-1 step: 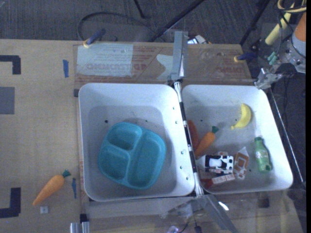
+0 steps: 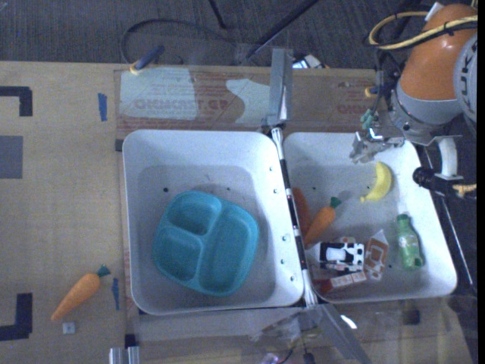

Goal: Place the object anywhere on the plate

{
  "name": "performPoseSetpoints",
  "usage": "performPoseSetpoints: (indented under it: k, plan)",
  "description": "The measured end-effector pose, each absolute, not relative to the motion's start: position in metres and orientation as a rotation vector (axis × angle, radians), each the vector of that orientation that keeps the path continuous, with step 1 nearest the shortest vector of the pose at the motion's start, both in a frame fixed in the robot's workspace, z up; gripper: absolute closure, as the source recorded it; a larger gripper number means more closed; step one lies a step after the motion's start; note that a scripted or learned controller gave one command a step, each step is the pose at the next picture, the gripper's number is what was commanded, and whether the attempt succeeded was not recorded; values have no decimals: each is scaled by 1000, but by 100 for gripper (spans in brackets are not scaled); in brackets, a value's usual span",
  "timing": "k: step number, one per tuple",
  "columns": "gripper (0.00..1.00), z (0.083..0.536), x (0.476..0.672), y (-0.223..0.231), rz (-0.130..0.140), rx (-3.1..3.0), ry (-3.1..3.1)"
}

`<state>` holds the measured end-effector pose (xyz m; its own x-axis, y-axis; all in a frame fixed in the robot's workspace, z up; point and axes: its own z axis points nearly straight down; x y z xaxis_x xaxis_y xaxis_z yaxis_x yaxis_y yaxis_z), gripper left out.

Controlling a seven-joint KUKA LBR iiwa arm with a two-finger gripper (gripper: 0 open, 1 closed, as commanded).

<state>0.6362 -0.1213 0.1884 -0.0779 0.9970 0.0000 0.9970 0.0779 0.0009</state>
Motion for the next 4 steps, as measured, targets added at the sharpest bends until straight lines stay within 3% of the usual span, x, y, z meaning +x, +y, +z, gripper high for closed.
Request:
performPoseSetpoints:
  k: [1, 2, 3, 4]
  plan:
    - [100, 185, 601, -57, 1, 2203, 2241]
    - [0, 185, 601, -58, 1, 2204, 2240]
    - [100, 195, 602, -58, 4, 2203, 2238]
    - [100, 185, 587, -3, 0, 1947, 2467]
